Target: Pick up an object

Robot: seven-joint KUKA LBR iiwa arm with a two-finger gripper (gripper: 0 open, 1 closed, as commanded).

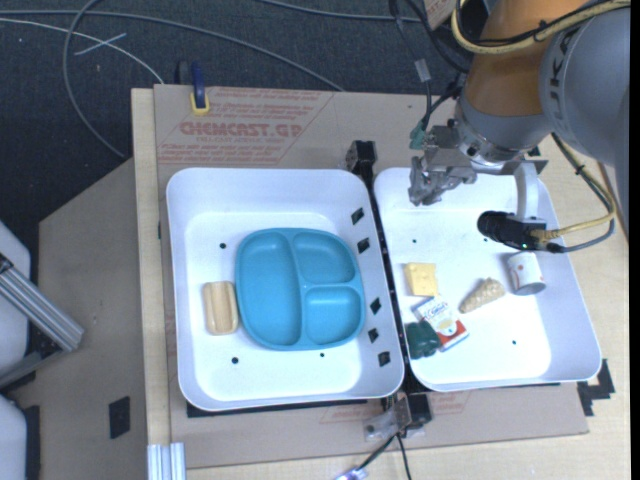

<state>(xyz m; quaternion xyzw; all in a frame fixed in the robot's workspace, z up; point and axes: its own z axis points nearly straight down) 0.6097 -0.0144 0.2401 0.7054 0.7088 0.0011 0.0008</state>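
Note:
My gripper [431, 186] hangs over the far left part of the right bin [560, 353], above bare white floor. Nearer the front of that bin lie a yellow block [421, 278], a tan cone-shaped piece [482, 294], a small white cylinder [524, 273], a red and white packet [444, 321] and a dark green item [420, 341]. All of them lie apart from the gripper, toward the view's bottom.
The left bin [190, 228] holds a blue divided plate [300, 288] and a tan block [219, 307] beside it. A black divider [368, 238] runs between the bins. The arm's orange band [515, 58] looms over the back right corner.

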